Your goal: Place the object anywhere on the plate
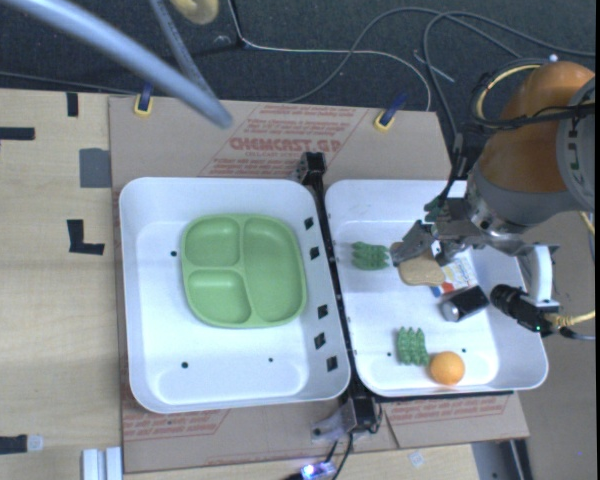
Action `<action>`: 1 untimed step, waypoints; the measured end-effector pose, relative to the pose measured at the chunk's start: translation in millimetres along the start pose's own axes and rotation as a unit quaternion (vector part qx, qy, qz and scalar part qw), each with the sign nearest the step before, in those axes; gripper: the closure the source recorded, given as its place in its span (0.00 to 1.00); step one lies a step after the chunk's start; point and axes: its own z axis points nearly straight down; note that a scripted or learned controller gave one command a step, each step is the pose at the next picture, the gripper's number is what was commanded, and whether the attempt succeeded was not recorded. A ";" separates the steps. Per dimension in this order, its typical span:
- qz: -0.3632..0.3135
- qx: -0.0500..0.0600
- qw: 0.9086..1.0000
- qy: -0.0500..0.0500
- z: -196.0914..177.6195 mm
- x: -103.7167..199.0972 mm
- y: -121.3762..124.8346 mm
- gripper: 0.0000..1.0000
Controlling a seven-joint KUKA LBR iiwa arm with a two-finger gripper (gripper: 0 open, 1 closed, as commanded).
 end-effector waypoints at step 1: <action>-0.002 0.002 1.000 0.001 0.1 52.5 2.9 1.00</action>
